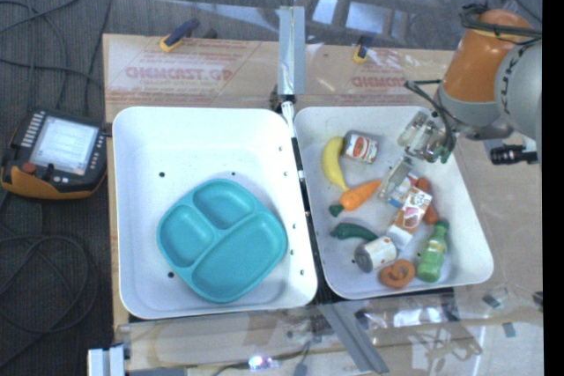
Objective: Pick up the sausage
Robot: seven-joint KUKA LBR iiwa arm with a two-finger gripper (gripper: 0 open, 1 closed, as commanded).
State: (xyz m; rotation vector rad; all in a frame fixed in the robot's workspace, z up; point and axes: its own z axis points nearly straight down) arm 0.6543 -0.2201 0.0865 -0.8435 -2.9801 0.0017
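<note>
Fingers (pixel 428 139) are held spread and empty over the right bin (pixel 467 216), apparently readied for the sausage (pixel 424 187) just below.

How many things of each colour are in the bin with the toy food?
Yellow: 1, banana
Orange: 2, carrot, ring
Green: 2, bottle, cucumber
Cans: 2
Red-white carton: 1
Total: 8

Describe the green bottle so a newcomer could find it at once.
Look in the right bin, toward its near right corner. The green bottle stands there beside an orange ring-shaped toy. It is the one bright green, capped item among them.
</note>
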